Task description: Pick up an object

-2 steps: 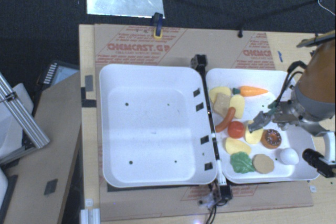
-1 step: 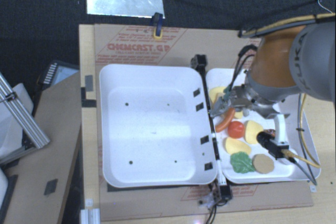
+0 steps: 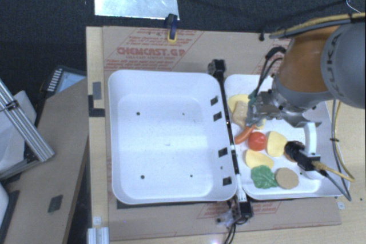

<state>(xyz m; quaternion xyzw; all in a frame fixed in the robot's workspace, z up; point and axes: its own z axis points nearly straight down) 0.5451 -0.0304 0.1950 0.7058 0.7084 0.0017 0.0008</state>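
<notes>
While the arm leans over the right bin, its gripper sits above a pale yellow piece. Whether that pincer grips anything cannot be told. A red tomato lies nearby.

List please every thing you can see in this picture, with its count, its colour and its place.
Left bin: 1, white, bench left.
Right bin: 1, white, bench right.
Tomato: 1, red, right bin middle.
Carrot: 1, orange, left of the tomato.
Yellow pieces: 3, yellow, around the tomato.
Green piece: 1, green, right bin near edge.
Round piece: 1, tan, beside the green piece.
Clamp: 1, blue and yellow, bench far edge.
Arm: 1, grey and orange, over the right bin.
Gripper: 1, dark, above the yellow pieces.
</notes>
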